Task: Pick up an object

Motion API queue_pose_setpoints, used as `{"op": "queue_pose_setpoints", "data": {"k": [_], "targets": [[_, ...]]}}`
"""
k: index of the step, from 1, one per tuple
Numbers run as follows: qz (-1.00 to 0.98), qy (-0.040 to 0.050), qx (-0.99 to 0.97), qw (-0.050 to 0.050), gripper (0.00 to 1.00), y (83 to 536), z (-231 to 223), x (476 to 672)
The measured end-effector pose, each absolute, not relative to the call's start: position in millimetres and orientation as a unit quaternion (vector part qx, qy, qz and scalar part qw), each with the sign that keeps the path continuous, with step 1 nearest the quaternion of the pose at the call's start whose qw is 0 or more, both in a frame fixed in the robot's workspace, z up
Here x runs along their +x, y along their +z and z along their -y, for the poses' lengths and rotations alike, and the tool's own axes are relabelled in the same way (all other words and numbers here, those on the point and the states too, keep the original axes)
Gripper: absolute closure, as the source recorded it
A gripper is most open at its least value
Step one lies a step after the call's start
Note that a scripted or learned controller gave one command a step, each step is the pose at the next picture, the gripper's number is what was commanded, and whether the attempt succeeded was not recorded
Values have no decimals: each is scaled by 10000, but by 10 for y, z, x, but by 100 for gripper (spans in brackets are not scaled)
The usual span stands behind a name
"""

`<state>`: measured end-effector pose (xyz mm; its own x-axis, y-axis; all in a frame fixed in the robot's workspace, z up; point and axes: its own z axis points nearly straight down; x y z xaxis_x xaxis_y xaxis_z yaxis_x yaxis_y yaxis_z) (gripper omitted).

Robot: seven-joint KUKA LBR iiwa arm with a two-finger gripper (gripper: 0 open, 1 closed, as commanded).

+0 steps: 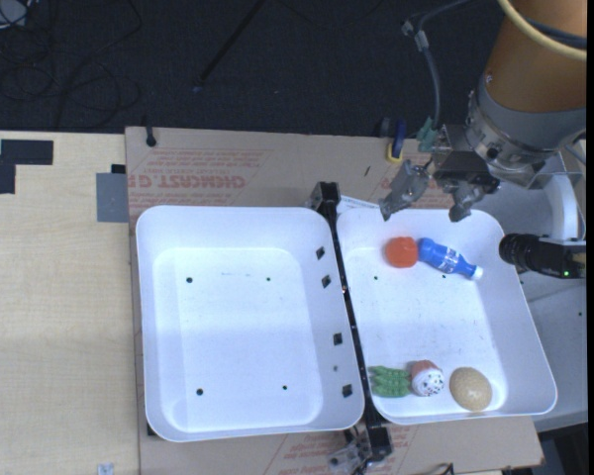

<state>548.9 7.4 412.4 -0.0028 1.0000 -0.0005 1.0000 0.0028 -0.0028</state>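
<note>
Claw [432, 206]: fingers spread wide, nothing between them; it hangs over the far rim of the right bin [530, 349], just above the two nearest items.
Likely target: orange ball [401, 252], far end of right bin, touching or nearly touching the blue bottle [446, 258].
Handling, ball: judged light and smooth; may roll off one finger, so close across its widest part.
Handling, bottle: judged stiff plastic, lying on its side; take it across the body, not the cap.
Right bin, near end: green toy [386, 381], small white spotted piece [427, 380], tan egg-like lump [469, 388], in a row.
Left bin [153, 265]: bare white floor.
Counter [49, 295]: pale wood.
</note>
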Motion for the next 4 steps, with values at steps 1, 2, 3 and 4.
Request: {"op": "queue_pose_setpoints", "data": {"k": [1, 2, 3, 4], "targets": [[7092, 20, -7050, 15, 100, 4219, -77, 5492], [7077, 21, -7065, 21, 100, 3229, -468, 5417], [7067, 15, -7075, 11, 0, 3257, -455, 5420], [7067, 29, -7075, 22, 100, 3347, -440, 5421]]}}
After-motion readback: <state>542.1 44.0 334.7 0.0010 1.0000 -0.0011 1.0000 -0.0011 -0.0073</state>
